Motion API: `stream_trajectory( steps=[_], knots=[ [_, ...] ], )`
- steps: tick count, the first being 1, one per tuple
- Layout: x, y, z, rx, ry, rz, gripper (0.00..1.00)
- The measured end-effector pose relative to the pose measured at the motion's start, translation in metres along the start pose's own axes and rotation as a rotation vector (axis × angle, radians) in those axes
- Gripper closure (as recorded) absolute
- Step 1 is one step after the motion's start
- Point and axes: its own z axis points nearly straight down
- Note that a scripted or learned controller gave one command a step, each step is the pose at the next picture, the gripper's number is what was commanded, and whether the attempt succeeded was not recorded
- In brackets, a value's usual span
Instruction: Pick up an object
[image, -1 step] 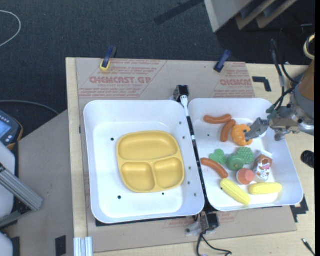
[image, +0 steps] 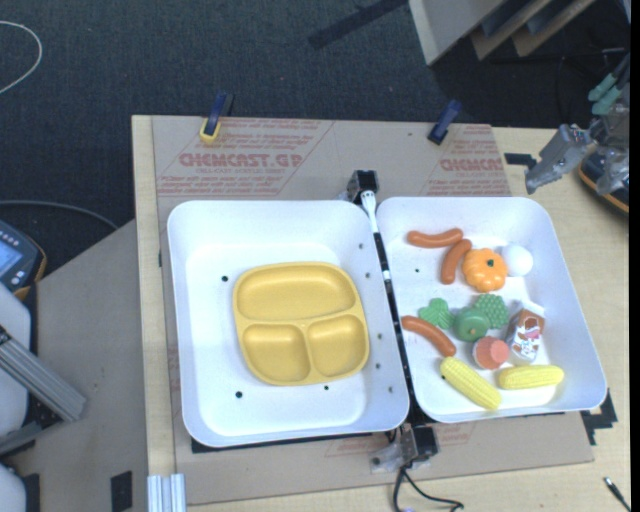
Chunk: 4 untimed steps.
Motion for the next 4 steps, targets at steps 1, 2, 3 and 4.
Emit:
stream_trajectory(
  steps=[1,2,3,4],
  knots=[
    [-0.002,0.000,-0.001,0.016,0.000,0.005,1.00],
    [-0.002,0.001,-0.011,0.012,-0.002,0.004,1.00],
    [-0.032,-0.053,0.102,0.037,0.004,0.012,1.00],
    [-0.030,-0.048,0.084,0.018,0.000,0.005,1.00]
  ],
)
